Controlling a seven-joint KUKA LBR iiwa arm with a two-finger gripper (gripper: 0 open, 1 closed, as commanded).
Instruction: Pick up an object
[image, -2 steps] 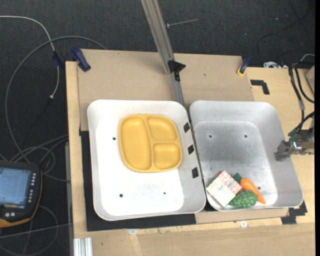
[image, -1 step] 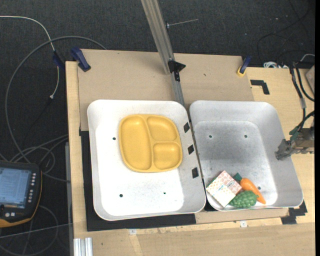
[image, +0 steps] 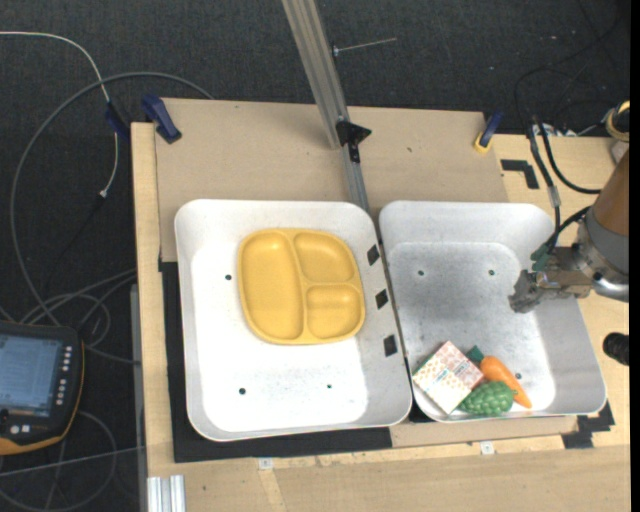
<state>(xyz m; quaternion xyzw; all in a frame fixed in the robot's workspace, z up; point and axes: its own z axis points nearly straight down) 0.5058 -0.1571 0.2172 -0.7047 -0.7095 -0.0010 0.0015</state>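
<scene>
The gripper (image: 528, 296) hovers over the right bin (image: 450, 235), above the carrot (image: 500, 376); whether it is clenched, I cannot tell.

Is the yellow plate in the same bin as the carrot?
No, the yellow plate lies in the left bin, while the carrot lies in the right bin.

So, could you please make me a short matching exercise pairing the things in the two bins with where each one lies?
Things:
1. yellow divided tray
2. carrot
3. green bumpy toy
4. small printed box

Places:
A. right bin, near edge, below the carrot
B. left bin, middle
C. right bin, near edge, leftmost of the cluster
D. right bin, near edge, between the box and the bin's right wall

Pairs: 1-B, 2-D, 3-A, 4-C
</scene>
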